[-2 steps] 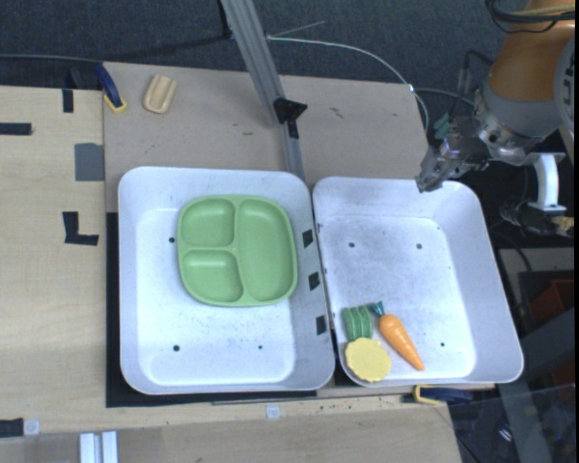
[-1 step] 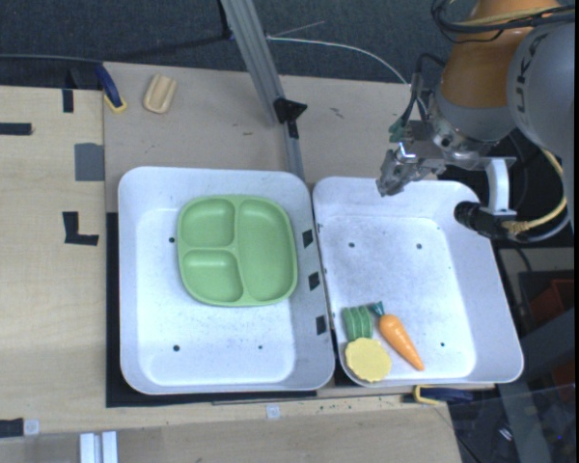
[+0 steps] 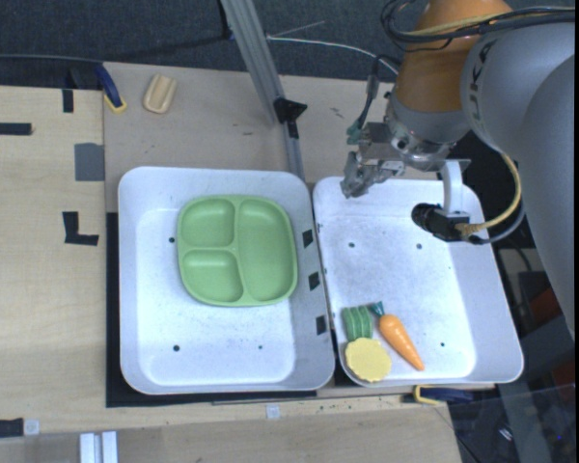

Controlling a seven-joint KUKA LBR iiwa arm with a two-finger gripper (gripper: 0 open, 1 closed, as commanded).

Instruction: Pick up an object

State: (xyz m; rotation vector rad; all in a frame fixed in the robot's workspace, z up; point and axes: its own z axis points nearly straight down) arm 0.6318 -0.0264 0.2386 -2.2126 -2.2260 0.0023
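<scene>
camera view, looking down at a slant: nearest the lens, at the front edge of the right bin, lie three toy foods in a cluster, a yellow round piece, a green ridged piece just behind it and touching, and an orange carrot lying on its side, its leafy end against the green piece. any of them could serve as the object to pick up. they look like light, rigid plastic with smooth, likely slippery skins; the carrot tapers, so a hold across its thicker half near the leafy end should be surer than one at the point. the yellow piece lies low against the bin's front wall, which leaves little room for a finger there. further back, the left bin carries a pale green divided plate, flat and wide, a poor fit for a narrow grasp. furthest, the gripper hangs over the back left corner of the right bin, well apart from the toys and holding nothing; at this angle it appears nearly closed, though that cannot be told for sure. beyond, a tan block rests on the tabletop.
</scene>
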